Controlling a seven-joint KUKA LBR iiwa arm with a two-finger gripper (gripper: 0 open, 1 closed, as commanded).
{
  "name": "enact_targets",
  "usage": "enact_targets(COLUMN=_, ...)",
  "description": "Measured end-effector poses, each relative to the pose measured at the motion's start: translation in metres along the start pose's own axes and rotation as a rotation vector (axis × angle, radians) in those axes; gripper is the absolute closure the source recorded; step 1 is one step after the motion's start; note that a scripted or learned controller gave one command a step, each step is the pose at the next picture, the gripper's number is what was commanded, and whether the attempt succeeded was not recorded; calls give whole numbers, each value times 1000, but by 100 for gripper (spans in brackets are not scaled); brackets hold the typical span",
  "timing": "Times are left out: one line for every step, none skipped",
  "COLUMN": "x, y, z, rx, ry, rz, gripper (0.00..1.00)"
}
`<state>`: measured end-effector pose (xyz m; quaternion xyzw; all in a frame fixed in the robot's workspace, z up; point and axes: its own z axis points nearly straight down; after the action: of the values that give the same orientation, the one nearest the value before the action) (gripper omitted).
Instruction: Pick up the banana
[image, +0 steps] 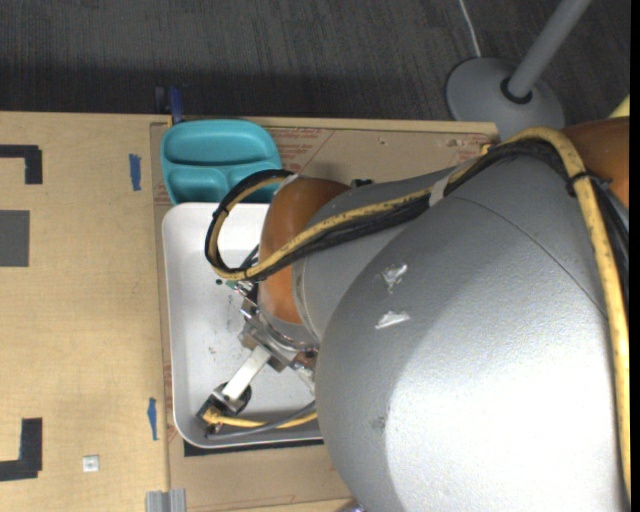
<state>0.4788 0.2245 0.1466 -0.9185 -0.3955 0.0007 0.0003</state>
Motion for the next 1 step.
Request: enact_targets(x=0, y=1, z=61, rx=0, ry=2, rz=-375, gripper=0)
